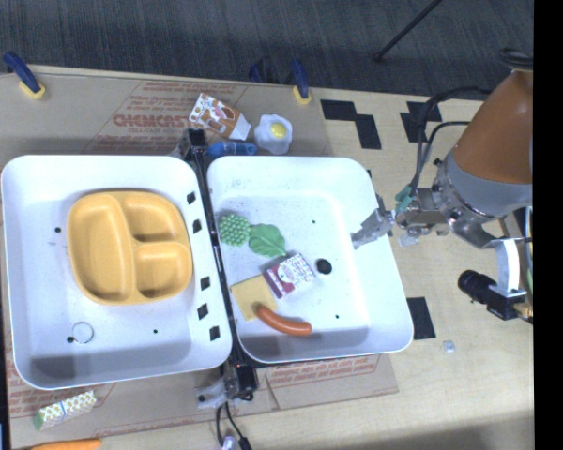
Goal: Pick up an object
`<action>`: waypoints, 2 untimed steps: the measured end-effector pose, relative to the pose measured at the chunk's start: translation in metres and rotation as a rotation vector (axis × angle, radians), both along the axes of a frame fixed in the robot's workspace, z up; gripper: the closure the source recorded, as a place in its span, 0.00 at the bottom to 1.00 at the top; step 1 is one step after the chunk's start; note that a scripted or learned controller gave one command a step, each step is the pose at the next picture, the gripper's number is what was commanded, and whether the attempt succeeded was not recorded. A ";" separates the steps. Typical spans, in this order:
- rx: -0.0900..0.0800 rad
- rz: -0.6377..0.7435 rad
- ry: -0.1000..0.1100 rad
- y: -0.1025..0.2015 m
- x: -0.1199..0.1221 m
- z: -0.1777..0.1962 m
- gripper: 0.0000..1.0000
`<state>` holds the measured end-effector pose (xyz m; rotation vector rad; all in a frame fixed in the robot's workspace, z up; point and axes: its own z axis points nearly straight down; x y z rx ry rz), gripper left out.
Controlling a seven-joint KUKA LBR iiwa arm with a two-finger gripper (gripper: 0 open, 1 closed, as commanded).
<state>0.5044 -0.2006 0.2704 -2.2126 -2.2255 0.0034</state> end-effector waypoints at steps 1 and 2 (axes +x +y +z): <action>0.002 0.115 0.002 0.053 0.002 -0.135 0.00; -0.008 0.255 -0.011 0.100 0.006 -0.174 0.00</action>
